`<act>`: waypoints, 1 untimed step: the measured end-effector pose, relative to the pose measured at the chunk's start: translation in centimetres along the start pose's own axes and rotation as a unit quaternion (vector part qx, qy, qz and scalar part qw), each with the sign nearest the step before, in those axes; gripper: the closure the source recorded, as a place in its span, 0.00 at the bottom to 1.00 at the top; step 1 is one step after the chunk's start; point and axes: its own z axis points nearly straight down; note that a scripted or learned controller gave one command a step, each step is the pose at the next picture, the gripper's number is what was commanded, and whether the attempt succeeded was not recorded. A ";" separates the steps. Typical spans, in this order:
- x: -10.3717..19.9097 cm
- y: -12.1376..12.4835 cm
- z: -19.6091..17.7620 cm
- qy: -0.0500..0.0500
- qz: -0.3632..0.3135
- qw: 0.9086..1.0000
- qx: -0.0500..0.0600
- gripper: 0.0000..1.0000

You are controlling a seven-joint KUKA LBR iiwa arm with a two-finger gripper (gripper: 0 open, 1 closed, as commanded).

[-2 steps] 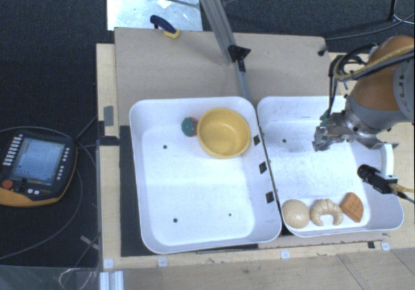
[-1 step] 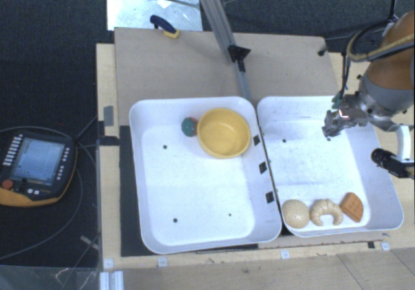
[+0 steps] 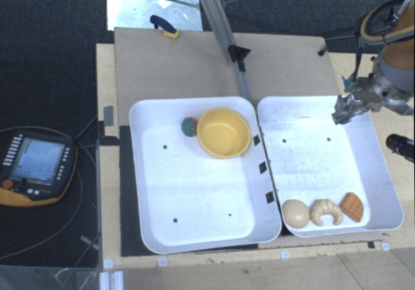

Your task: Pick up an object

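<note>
In the left bin (image 3: 194, 217), near its far edge, a yellow bowl (image 3: 224, 132) stands with a small dark green ball (image 3: 189, 126) touching its left side. Along the near edge of the right bin (image 3: 311, 152) lie a pale round bun (image 3: 296, 213), a croissant (image 3: 327, 211) and an orange waffle-like piece (image 3: 352, 206). My gripper (image 3: 343, 113) hangs over the far right corner of the right bin, well away from all the objects. Nothing shows between its fingers.
A grey pole (image 3: 217, 16) slants over the brown board behind the bins. A teach pendant (image 3: 32, 165) lies on the floor at the left. A yellow and blue clamp (image 3: 165, 26) sits at the board's far edge.
</note>
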 end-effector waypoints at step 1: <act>4.5 -1.6 1.6 0.001 -0.001 1.000 0.003 1.00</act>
